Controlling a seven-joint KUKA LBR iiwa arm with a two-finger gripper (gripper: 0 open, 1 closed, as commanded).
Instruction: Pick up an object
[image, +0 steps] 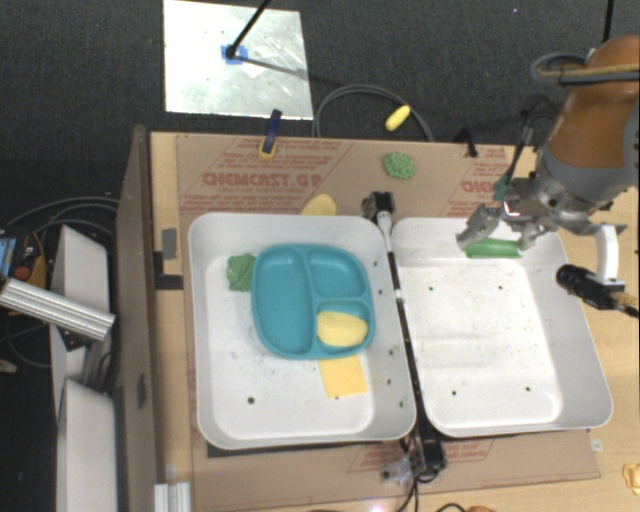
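The green stick (492, 248) lies flat along the far edge of the right bin (500, 400), its long side running with the bin's back wall, and it looks like a small plastic toy vegetable, perhaps a bean or pepper. The claw (497, 232) is right over it with a finger to either side, so the stick appears to sit between the fingers, though the view is too small and slanted to tell whether they are clenched on it, merely straddling it, or spread. Judging by its look, the stick is light and stiff with a smooth, somewhat slippery skin, so it should not crush, but it could roll or squirt out sideways under an off-centre pinch. The best hold is across its narrow width near the middle of its length, fingers square to the long side. The bin's back wall just beyond the stick leaves little room for the far finger, which is the main risk.
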